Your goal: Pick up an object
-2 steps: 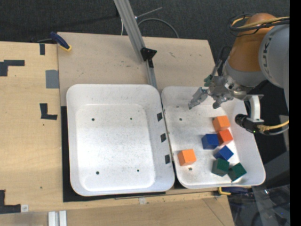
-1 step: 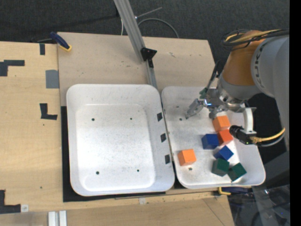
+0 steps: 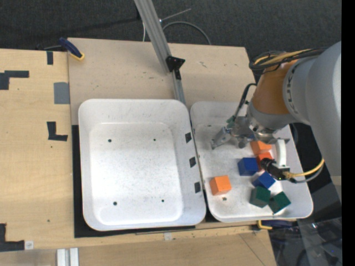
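Observation:
The right bin (image 3: 222, 115) holds several small blocks. An orange cube (image 3: 220, 185) lies near its front left. A blue block (image 3: 248, 166) and a second blue block (image 3: 265, 180) sit toward the right, with two green blocks (image 3: 259, 197) (image 3: 280, 202) in front of them. Another orange block (image 3: 260, 149) lies just under the wrist. My gripper (image 3: 229, 141) hangs low over the bin's middle, behind the orange cube and left of the blue blocks. It is open, its fingers (image 3: 217, 142) spread apart, and only bare bin floor shows between them.
The left bin (image 3: 133, 107) stands beside the right one, their rims touching. A slanted metal rail (image 3: 158, 35) runs down from the top to the bins' back edge. The arm's grey body and orange band (image 3: 272, 93) overhang the right bin's back right.

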Tool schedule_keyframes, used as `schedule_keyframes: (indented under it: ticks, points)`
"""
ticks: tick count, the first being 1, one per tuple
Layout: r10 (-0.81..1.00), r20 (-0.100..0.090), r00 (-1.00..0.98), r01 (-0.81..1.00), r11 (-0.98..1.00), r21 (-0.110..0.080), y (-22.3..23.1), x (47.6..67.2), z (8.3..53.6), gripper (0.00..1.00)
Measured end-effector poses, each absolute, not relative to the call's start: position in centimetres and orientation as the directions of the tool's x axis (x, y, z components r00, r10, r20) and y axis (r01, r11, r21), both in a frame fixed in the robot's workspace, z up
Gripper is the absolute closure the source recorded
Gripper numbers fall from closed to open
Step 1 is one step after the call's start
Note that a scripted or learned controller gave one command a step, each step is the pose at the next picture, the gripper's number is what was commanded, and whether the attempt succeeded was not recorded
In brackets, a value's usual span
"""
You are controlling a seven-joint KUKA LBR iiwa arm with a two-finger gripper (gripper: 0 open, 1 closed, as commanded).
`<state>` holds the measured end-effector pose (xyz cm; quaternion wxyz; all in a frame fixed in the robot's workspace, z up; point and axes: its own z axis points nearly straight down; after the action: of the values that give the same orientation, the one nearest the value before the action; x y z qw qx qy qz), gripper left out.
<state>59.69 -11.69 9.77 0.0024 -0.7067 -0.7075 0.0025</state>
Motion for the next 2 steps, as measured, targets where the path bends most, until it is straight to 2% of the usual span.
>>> schedule_keyframes:
  ticks: [1, 2]
  points:
    - [1.000, 0.001, -0.002, 1.000, 0.002, -0.003, -11.6, 59.8, 11.1, 1.00]
    - [1.000, 0.000, -0.002, 1.000, 0.002, 0.004, -10.7, 60.5, 16.7, 1.00]
